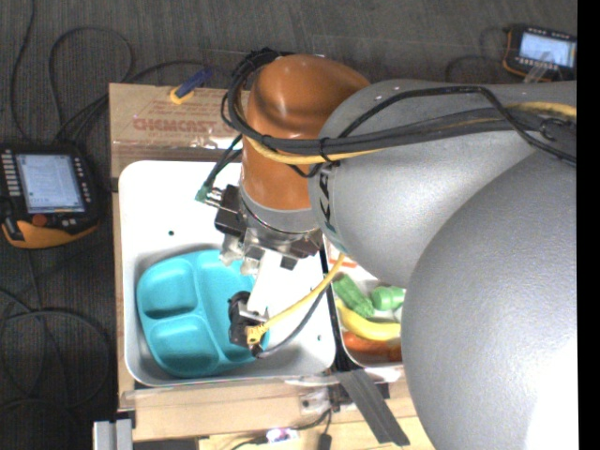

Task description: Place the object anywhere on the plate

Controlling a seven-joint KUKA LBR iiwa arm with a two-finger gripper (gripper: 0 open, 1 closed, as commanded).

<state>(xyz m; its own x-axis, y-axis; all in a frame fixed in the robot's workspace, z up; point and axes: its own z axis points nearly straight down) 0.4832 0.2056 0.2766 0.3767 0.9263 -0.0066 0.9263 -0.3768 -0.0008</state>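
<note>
Plate, turquoise with three moulded sections, lies flat in the near corner of the white bin on the view's left, its near edge close to the bin's front wall; nothing rests on the visible sections. Arm enters from the view's right, its grey body covering most of that side, and bends down over the left bin with the orange band uppermost. Gripper hangs below the band, pointing down, just above the plate's right edge. Whether the jaws are apart or together cannot be told, as the wrist hides them from above, and no item is seen between them. Second bin is largely covered by the arm; in the visible strip lie a yellow banana, a green vegetable just above it and a red-orange piece below it, all close together. Cardboard box with red lettering sits behind the left bin on the table. One handheld control pad lies on the dark carpet at the view's left, another at top right, with cables trailing about both.
</note>
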